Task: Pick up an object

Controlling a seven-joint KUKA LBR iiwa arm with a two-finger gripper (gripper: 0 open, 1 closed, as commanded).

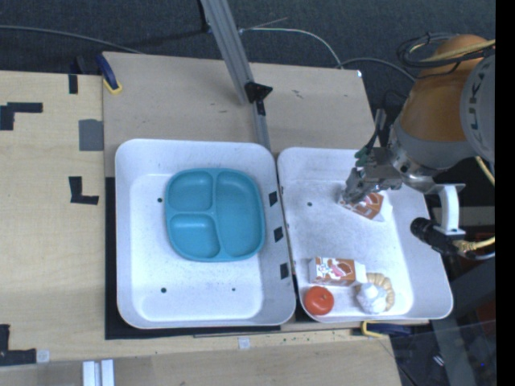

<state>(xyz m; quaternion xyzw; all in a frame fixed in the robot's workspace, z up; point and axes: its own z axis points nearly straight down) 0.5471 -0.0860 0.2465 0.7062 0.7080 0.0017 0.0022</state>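
Bench [185, 115]: a pale wooden surface under both bins; every place below is given relative to the right bin.
Left bin [133, 240]: touching the right bin's left wall, side by side with it.
Right bin [418, 296]: the landmark, shallow and white, speckled on its floor.
Arm [442, 103]: grey with an orange band, reaching over the right bin's far right corner and angling down into its far half.
Teal plate [215, 214]: three compartments, lying in the left bin, well apart from the right bin's contents.
Carton [334, 271]: small red and white box lying flat in the right bin's near half, long axis roughly across the bin.
Pale pastry-like item [375, 293]: just right of the carton, near the right bin's near wall.
Red ball [319, 300]: just below the carton, against the near wall of the right bin.
Orange-red packet [368, 206]: in the right bin's far half, towards its right side, lying flat and tilted.
Gripper [355, 191]: directly over the packet's upper left edge, seemingly touching it; whether the fingers are spread or closed cannot be told, since the dark tips blur against the packet.
Key relation: the packet lies immediately beneath the gripper and slightly towards the near right of it, its long axis seeming to run from far left to near right, so any grasp probably turns on a short descent rather than a sideways reach.
Task standing: the packet looks to rest on the bin floor, so no lift can be claimed yet.
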